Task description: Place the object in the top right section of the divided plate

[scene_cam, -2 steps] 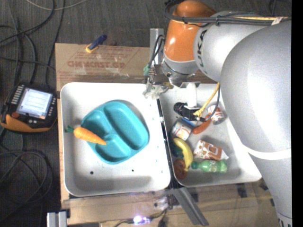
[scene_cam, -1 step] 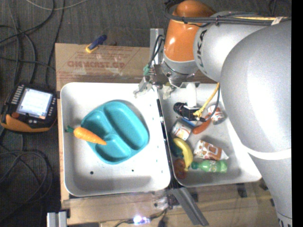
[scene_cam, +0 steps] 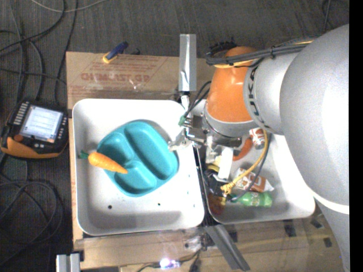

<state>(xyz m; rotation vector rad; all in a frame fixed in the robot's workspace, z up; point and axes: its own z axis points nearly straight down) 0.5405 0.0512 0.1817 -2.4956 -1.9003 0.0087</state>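
We count two shallow white bins: one (scene_cam: 82, 208) left of the fingers, one (scene_cam: 295, 208) below them. We count one teal divided plastic plate (scene_cam: 144, 152), with three sections, left of the fingers, and one orange toy carrot (scene_cam: 106, 162) lying on its far-left rim. Among the clutter just under the fingers we make out one green item (scene_cam: 253, 199); the rest we cannot count.

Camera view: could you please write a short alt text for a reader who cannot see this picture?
A toy carrot lies across the left edge of a blue divided plate in the left white bin. The grey and orange arm reaches in from the right, above the gap between the bins. The right bin holds a few small mixed items.
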